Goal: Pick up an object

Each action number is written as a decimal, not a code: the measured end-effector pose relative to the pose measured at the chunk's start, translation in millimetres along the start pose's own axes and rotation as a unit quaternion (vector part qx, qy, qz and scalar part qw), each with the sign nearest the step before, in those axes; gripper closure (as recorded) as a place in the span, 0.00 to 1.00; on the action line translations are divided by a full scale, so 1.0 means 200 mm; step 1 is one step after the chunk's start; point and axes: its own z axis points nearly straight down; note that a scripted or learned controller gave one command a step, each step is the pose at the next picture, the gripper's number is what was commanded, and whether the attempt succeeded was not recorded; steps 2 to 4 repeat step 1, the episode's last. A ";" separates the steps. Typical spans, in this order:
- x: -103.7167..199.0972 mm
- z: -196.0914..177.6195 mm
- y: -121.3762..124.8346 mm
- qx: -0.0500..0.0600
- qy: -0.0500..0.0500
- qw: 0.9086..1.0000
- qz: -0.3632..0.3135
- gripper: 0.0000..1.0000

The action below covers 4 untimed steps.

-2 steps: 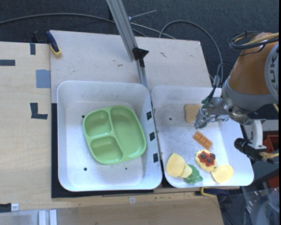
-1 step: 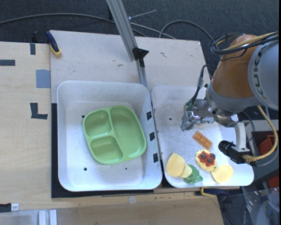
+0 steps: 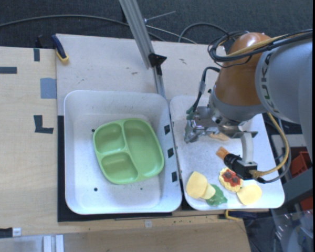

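Camera view: I look down at a slant on a table (image 3: 110,62) that carries two white bins side by side.
Left bin (image 3: 79,140): it holds a green divided plate (image 3: 128,150) with three compartments, lying flat near the middle.
Right bin (image 3: 199,156): this is where my arm is working and where the small things lie.
Arm (image 3: 262,83): grey, with the orange band above the wrist, reaching in from the right over the upper half of the right bin.
Pincer (image 3: 195,131): I see it low over the upper left part of the right bin, close to the wall shared with the left bin.
Pincer state: the metal parts blur together from this angle, so I cannot tell how it stands, and I see nothing that I could call held.
Things to pick: all lie along the near part of the right bin, apart from the pincer.
Yellow piece (image 3: 197,185): near the front left corner of the right bin, with a small green piece (image 3: 216,197) just beside it.
Red and yellow piece (image 3: 231,179): right of those, with a pale yellow round slice (image 3: 249,194) just beside it at the front edge.
Orange piece (image 3: 222,152): small, just beyond a black fitting (image 3: 240,165) on the arm's cable.
Clamp (image 3: 60,48): blue and yellow, at the table's far left edge.
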 end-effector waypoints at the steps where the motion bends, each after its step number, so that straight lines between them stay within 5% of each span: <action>1: 0.30 0.04 -0.04 0.001 0.000 1.000 0.000 1.00; 4: 0.30 0.04 -0.04 0.001 0.000 1.000 0.000 1.00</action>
